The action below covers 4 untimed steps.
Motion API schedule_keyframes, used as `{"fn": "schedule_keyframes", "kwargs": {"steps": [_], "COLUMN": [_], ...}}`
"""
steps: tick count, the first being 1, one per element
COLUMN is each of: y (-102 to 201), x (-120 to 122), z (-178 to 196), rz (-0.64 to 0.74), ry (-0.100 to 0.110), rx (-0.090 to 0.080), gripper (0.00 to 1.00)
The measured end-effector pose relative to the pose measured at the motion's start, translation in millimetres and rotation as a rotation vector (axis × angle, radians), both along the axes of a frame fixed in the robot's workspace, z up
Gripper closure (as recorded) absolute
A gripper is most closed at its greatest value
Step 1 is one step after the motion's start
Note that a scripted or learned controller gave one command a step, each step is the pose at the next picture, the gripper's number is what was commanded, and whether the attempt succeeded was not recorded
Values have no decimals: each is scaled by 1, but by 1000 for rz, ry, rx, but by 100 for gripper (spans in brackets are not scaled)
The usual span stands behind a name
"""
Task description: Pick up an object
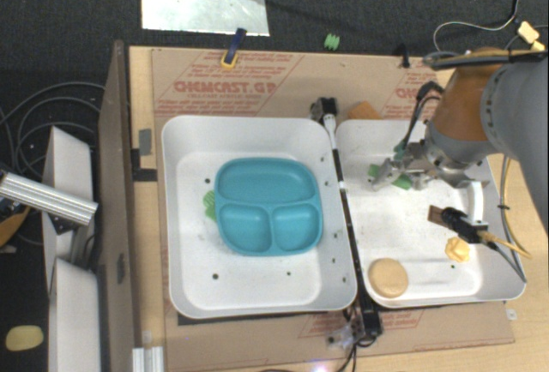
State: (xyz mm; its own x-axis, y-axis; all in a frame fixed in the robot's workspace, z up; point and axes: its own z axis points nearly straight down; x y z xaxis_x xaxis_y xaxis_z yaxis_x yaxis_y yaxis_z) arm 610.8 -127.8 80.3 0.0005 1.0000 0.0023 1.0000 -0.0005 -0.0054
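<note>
Pincer (396, 174) down just beside the green piece (377, 170).
Nothing looks lifted yet; whether it is open or closed, I cannot tell; grasp and lift remain.

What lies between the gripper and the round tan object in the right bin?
Nothing: the camera view shows bare white bin floor between the gripper and the round tan object.
</note>
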Motion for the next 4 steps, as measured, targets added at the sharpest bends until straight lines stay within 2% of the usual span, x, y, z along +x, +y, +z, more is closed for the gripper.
{"fn": "schedule_keyframes", "kwargs": {"steps": [1, 2, 3, 4], "y": [5, -19, -18, -18], "x": [25, 60, 60, 60], "z": [5, 6, 17, 16], "rz": [5, 5, 7, 8], "ry": [-10, -13, -13, -12], "rx": [-2, -4, -5, -5], "gripper": [0, 0, 100, 0]}}
